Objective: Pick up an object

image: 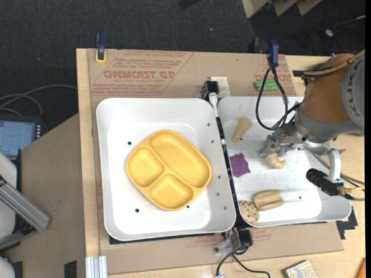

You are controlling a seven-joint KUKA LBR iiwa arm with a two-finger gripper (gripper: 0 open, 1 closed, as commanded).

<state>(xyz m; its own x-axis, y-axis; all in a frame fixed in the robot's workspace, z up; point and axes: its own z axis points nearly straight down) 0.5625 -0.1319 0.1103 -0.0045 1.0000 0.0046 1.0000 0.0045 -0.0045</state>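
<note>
Several small toy foods lie in the right bin (pixel 324 213). Gripper (pixel 272 151) hovers over a pale curved piece (pixel 275 162); whether it is open, I cannot tell. It looks light, hard and slippery, best pinched across its middle.

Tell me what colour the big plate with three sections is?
Yellow. The divided plate lies in the left bin, clearest in the camera view.

Dark carpet floor (pixel 116 10) w/ wood bench (pixel 58 184), cardboard sheet (pixel 145 74).
</note>
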